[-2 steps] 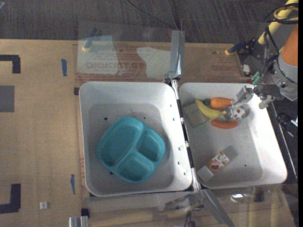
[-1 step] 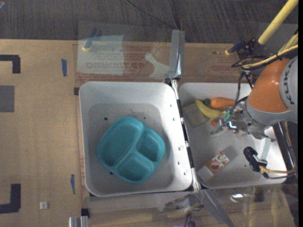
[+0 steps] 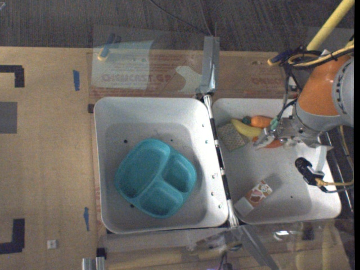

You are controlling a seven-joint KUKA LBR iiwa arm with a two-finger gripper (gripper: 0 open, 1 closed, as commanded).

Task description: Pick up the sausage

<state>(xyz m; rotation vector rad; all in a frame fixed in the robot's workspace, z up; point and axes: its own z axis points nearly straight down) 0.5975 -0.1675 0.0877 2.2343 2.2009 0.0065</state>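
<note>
A reddish sausage (image 3: 274,144) lies in the upper middle of the right bin (image 3: 292,204), mostly covered by the arm's head. My gripper (image 3: 263,140) hangs low right over its left end, just below the banana. I cannot make out whether anything sits between its tips.
A yellow banana (image 3: 246,129) and an orange carrot (image 3: 261,121) lie just above the gripper, with a grey textured pad (image 3: 232,135) to their left. A small printed packet (image 3: 257,193) rests lower in the right bin. The left bin (image 3: 112,122) holds a teal divided plate (image 3: 156,178).
</note>
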